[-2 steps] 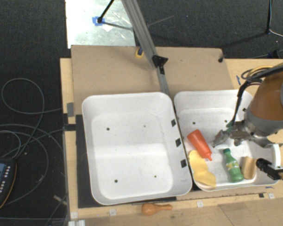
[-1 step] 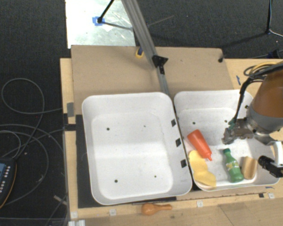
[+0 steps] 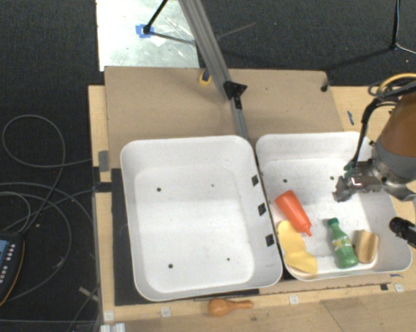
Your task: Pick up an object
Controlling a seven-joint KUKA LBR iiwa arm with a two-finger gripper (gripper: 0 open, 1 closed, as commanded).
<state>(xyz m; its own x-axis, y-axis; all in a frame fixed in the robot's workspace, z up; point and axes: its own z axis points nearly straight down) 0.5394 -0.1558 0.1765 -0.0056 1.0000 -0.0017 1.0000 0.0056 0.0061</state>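
Observation:
The right bin (image 3: 309, 146) holds an orange-red bottle (image 3: 293, 211), a yellow banana-like piece (image 3: 295, 249), a green bottle (image 3: 342, 243) and a tan bread-like piece (image 3: 365, 245), all lying near its front. My gripper (image 3: 345, 188) hangs over the right side of that bin, above and right of the orange-red bottle and up from the green bottle. Nothing shows between its tips.
The left bin (image 3: 136, 157) sits beside the right one. A slanted grey pole (image 3: 213, 49) crosses the back of the bench. A small brown object (image 3: 228, 305) lies on the bench in front of the bins. Cables and a pendant lie on the floor at left.

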